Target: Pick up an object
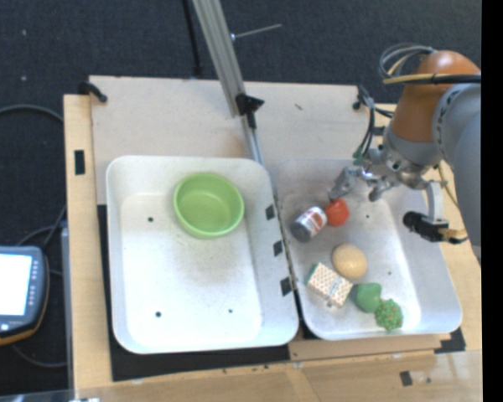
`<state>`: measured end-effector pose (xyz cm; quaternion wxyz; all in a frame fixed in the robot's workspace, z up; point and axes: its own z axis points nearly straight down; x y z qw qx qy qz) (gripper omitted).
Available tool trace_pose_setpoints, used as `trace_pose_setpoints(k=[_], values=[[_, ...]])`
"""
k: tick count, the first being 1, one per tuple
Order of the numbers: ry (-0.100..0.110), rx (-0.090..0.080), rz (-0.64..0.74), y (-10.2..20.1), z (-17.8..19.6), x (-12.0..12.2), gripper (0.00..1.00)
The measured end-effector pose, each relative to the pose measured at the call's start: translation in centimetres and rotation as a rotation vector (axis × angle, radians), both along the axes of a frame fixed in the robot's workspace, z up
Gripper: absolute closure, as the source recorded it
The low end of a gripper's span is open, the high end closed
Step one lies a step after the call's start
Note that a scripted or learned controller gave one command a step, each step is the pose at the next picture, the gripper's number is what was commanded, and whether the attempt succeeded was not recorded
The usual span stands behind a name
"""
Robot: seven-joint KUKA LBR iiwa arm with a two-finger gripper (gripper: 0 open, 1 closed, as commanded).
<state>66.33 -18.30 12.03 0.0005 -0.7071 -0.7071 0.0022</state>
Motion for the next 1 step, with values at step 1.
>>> trace_pose_setpoints(k=[1], values=[[-0.009, -0.001, 0.0, -0.1, 1.53, 0.24, 1.0]])
